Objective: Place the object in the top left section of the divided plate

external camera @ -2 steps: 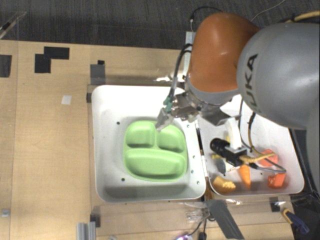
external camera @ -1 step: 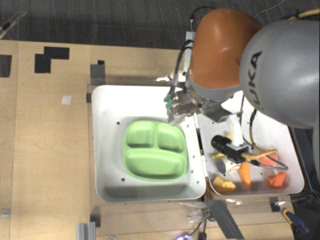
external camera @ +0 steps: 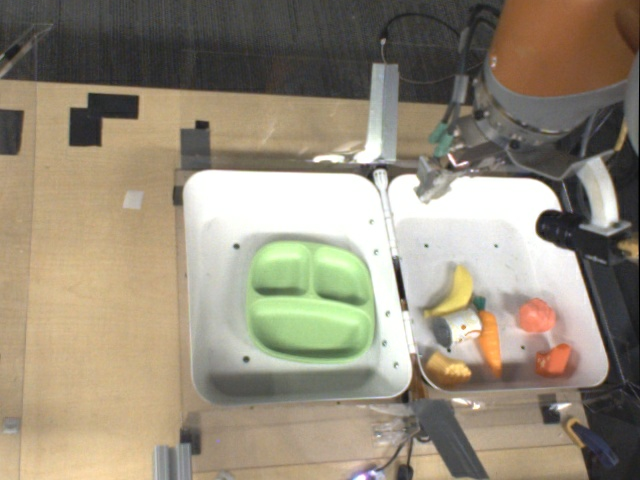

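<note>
- Starting at the left, the wooden desk (external camera: 90, 298) is pale, with black square markers near its far-left corner and dark carpet beyond its far edge.
- Next comes the left bin (external camera: 210, 218), holding a green divided plate (external camera: 310, 301) with two small sections at the top and one long section below; all three sections are bare, so nothing has been delivered to the top left section (external camera: 280, 268) yet.
- A metal post stands at the far edge, where the two bins meet.
- Further right, the right bin (external camera: 520, 218) holds the candidate objects, clustered toward its near edge: a banana (external camera: 455, 290), a small white cup (external camera: 456, 330), a carrot (external camera: 489, 340), a tan piece of toy food (external camera: 447, 370), a pink-red round item (external camera: 537, 315) and a red-orange item (external camera: 554, 359).
- The pincer (external camera: 437, 173) hangs over the far-left corner of the right bin, well apart from those objects; I cannot tell how wide it stands, and nothing shows between its tips.
- Judging by this, the task is at its start: picking, carrying across and releasing all remain.
</note>
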`<state>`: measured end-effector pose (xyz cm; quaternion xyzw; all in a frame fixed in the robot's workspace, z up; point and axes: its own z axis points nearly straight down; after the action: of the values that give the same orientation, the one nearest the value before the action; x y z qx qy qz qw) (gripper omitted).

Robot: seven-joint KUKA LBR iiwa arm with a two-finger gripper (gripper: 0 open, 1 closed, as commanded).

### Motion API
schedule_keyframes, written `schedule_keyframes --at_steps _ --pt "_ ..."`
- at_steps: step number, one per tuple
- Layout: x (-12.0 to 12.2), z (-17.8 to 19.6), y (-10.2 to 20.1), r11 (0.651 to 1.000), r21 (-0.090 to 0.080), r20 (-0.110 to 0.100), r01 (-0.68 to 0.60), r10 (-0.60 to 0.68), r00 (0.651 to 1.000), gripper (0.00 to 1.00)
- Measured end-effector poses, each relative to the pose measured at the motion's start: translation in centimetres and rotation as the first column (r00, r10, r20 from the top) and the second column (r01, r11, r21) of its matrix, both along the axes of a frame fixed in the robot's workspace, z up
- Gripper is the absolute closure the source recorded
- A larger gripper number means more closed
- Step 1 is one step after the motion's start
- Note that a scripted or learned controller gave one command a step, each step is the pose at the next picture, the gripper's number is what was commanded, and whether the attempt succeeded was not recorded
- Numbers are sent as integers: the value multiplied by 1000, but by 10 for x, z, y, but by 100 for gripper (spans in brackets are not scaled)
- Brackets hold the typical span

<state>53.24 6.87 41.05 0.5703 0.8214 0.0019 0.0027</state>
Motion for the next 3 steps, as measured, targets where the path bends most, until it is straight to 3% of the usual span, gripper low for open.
schedule_keyframes --at_steps 1,2,3 --pt "-45 -23 25 993 -1 -3 115 -115 993 100" --pt "-44 -39 -20 1000 0 -1 -5 5 1000 100" --pt "-44 -39 -20 1000 -1 -1 -6 6 1000 0"
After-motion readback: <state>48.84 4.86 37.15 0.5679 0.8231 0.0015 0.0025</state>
